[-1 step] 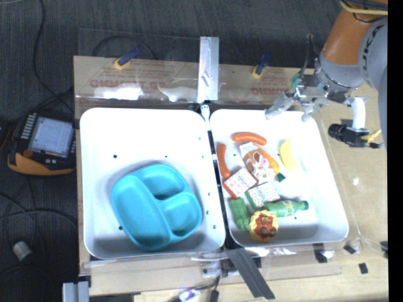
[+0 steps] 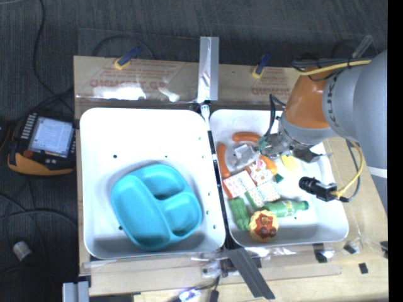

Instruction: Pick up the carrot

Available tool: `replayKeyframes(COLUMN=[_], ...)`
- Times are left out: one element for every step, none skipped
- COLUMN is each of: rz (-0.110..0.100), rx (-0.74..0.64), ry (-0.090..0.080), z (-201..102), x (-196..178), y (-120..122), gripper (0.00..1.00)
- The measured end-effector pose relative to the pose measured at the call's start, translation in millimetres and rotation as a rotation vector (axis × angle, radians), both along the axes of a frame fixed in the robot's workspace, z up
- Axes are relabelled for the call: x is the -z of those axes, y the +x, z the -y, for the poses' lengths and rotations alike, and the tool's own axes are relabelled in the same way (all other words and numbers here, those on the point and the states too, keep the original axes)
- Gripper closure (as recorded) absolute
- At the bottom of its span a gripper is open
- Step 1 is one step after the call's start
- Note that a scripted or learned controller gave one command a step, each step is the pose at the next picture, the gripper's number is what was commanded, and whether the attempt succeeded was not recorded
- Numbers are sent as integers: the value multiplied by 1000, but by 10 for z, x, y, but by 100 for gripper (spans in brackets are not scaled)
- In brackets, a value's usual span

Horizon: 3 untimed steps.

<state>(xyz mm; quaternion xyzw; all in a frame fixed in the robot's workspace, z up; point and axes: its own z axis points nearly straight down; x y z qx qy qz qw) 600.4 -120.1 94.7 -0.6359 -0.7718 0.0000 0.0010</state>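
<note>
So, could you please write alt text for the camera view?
A grey arm's claw reaches into the right bin, crowded with toy food, beside an orange carrot. The left bin holds a blue divided tray.

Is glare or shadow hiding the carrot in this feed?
Camera view: even light, slightly soft focus; the white right bin is bright but not washed out. The arm and end effector cover part of the pile, where an orange piece, maybe the carrot, peeks out.
</note>
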Motion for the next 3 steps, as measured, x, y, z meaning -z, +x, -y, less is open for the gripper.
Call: replayKeyframes(rz=[15,22,-2], rx=[55,55,272], ry=[1,1,-5], z=[257,259,361], x=[46,-73,-1053], y=[-136,-112,78], gripper=[0,100,100])
